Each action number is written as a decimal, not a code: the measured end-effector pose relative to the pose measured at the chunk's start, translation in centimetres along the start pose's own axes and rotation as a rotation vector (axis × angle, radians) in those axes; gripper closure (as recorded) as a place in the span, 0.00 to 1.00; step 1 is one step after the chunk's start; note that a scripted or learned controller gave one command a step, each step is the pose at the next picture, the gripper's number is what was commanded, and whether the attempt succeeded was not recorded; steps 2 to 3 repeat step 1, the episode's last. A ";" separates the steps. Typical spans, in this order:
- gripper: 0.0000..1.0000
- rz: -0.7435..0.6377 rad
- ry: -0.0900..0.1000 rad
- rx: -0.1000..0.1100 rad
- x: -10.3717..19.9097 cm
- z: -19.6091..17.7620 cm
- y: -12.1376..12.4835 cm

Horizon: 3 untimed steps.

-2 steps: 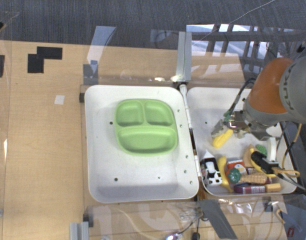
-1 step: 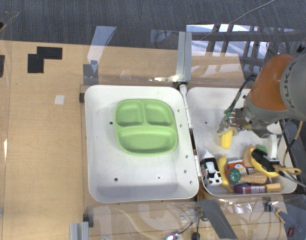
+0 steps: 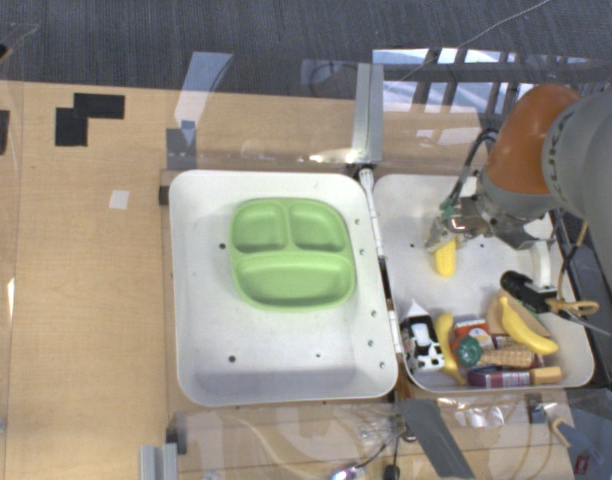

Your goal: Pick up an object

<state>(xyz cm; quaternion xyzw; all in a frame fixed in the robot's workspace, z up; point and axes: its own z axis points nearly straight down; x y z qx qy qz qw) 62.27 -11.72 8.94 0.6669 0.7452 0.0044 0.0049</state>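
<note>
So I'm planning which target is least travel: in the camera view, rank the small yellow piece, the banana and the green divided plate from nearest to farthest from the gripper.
1. Small yellow piece, right bin, just below the gripper.
2. Banana, right bin, toward its lower right corner.
3. Green divided plate, middle of the left bin, across the divider.

The grey arm (image 3: pixel 586 158) comes in from the right, its orange band (image 3: pixel 521 143) turned up toward me, wrist bent downward. The gripper (image 3: pixel 446 236) hangs low, pointing down and slightly leftward.
</note>
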 end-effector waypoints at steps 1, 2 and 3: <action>1.00 0.210 0.001 0.006 8.2 -12.0 -1.4; 1.00 0.210 0.001 0.006 8.2 -12.0 -1.4; 1.00 0.210 0.001 0.006 8.2 -12.0 -1.4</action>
